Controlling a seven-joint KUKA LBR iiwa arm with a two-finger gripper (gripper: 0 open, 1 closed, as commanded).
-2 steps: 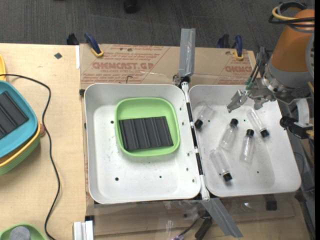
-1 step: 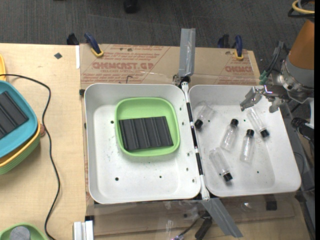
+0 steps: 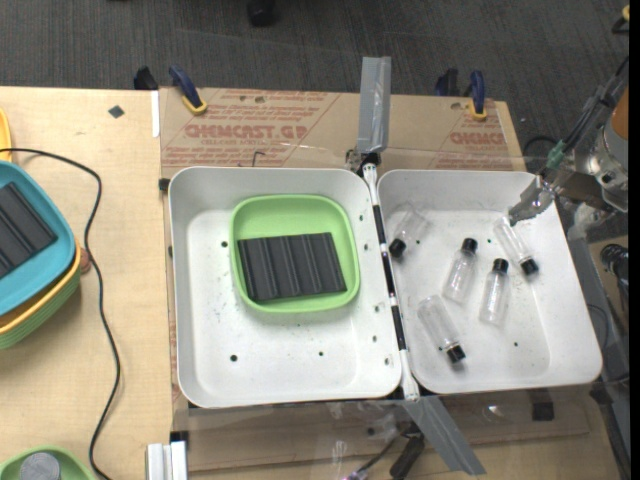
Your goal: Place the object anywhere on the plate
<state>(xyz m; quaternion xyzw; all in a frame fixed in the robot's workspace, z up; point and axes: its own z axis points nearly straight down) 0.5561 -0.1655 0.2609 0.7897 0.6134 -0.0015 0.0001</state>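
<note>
The square green plate with a dark ribbed mat on it sits in the left shallow white bin. Five small clear plastic vials with black caps lie scattered in the right shallow white bin, none on the plate. The silver two-finger gripper hangs over the right bin's upper right part, above one vial, holding nothing.
</note>
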